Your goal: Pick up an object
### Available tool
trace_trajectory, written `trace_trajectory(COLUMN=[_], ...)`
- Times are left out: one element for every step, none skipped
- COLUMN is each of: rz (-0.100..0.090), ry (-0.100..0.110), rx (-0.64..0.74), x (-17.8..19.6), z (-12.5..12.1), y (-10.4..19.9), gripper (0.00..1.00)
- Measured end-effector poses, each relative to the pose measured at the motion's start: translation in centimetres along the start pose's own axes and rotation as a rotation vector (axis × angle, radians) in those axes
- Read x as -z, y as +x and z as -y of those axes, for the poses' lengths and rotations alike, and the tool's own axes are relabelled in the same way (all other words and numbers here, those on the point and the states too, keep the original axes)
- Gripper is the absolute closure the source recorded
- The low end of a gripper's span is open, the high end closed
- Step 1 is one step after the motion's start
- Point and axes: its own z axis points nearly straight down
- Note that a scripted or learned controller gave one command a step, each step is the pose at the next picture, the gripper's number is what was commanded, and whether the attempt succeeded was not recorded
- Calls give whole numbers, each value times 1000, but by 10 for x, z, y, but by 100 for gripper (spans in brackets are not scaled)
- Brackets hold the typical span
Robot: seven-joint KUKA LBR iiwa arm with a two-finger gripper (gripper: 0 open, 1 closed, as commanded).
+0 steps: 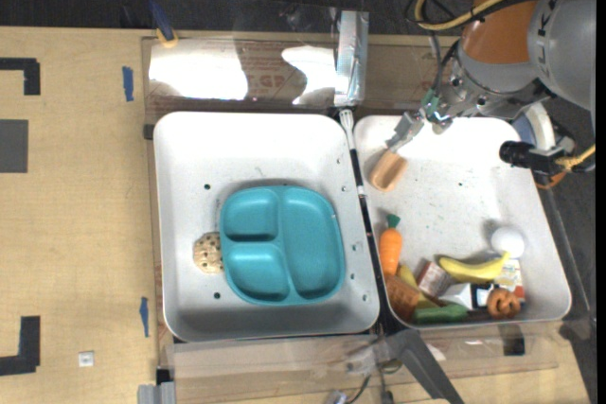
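Gripper [405,130] hangs over the far left corner of the right bin [544,203]; whether it is open or closed cannot be told. A tan block [387,171] lies just beneath it, apart from the carrot [390,248]

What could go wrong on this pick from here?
The gripper hangs just above the tan block, which lies close to the right bin's left wall; a finger might clip that wall or nudge the block aside. The rest, carrot, banana and white ball, is crowded in the near corner, so a pick there may grab two things or none.
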Motion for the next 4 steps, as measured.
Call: trace_trajectory(rz=[0,1,0,4], ry=[-2,-3,-3,-7], rx=[127,352,-51,-48], x=[-91,-97,-99,-86], z=[79,91,26,24], y=[0,1,-11,-11], gripper=[0,0,0,100])
